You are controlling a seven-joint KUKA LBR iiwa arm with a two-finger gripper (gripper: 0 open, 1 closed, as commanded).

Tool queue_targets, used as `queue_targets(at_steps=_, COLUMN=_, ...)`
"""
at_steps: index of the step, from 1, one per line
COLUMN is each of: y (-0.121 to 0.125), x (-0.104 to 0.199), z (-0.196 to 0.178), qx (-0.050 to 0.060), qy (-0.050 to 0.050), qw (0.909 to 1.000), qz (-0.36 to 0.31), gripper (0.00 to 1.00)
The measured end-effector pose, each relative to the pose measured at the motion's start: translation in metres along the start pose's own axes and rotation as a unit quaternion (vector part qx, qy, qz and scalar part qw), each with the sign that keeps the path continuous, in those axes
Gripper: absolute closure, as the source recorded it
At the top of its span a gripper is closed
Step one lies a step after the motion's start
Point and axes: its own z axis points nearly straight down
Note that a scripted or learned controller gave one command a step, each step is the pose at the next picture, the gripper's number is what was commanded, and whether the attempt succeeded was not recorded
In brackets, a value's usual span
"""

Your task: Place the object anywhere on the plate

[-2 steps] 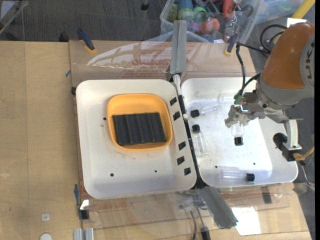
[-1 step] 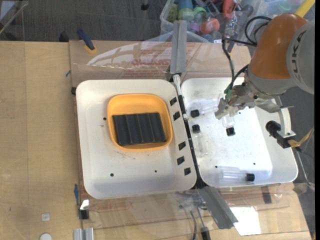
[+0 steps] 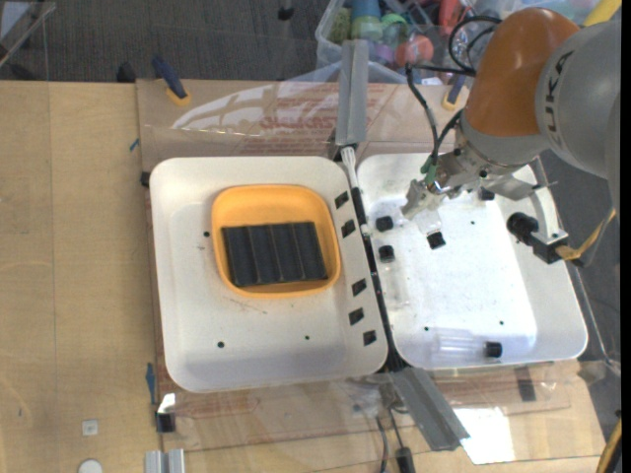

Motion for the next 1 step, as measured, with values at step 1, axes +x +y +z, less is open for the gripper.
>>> queue_targets(at_steps=1, y=0.0001, x=0.0001, z=-0.0002, qx=0.0, qy=0.0, qw=1.0, qz=0.0, gripper=0.0)
